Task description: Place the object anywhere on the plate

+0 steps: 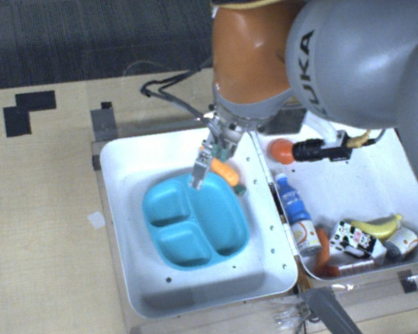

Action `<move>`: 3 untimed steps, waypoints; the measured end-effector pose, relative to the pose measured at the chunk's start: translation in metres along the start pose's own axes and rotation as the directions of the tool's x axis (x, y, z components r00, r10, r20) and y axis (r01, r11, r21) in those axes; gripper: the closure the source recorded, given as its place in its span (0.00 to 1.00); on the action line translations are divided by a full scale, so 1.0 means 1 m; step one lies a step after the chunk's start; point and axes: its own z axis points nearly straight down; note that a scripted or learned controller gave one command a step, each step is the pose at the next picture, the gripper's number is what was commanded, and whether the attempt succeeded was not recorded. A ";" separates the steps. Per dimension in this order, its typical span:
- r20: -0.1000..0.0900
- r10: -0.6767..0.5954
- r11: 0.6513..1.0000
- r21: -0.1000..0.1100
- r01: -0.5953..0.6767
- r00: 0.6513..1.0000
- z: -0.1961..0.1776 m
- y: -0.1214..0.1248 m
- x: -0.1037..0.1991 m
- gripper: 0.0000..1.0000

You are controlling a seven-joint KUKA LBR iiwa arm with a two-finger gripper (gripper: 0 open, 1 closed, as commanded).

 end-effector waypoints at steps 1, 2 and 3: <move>0.004 -0.002 1.000 -0.007 0.002 1.000 -0.012 0.002 -0.001 1.00; 0.004 -0.002 1.000 -0.007 0.002 1.000 -0.012 0.002 -0.001 0.00; 0.009 -0.004 1.000 -0.015 0.004 1.000 -0.024 0.004 -0.002 1.00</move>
